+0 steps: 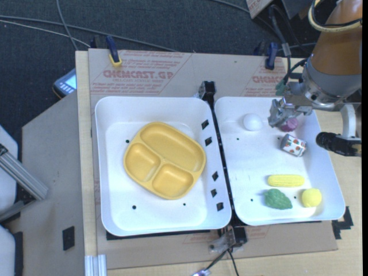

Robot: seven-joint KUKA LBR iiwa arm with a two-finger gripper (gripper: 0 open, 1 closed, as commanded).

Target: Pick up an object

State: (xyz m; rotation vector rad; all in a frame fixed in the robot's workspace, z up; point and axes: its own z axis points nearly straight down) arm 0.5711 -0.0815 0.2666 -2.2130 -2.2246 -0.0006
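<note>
My gripper [283,118] hangs low over the far part of the right bin [253,209]. A small pink thing [291,123] lies right beside it, touching or just under its tip. A white ball [252,122] rests to its left. A small white can with red spots [293,146] lies just in front of it. Nearer the front edge lie a yellow corn cob [286,180], a green leafy piece [278,199] and a yellow lemon [311,197].
The left bin [109,171] holds a yellow divided plate [164,159]. Black clips [207,89] line the seam between the bins. A black part [339,142] juts in at the right bin's right edge. Blue clamps [113,50] hold the board at the back.
</note>
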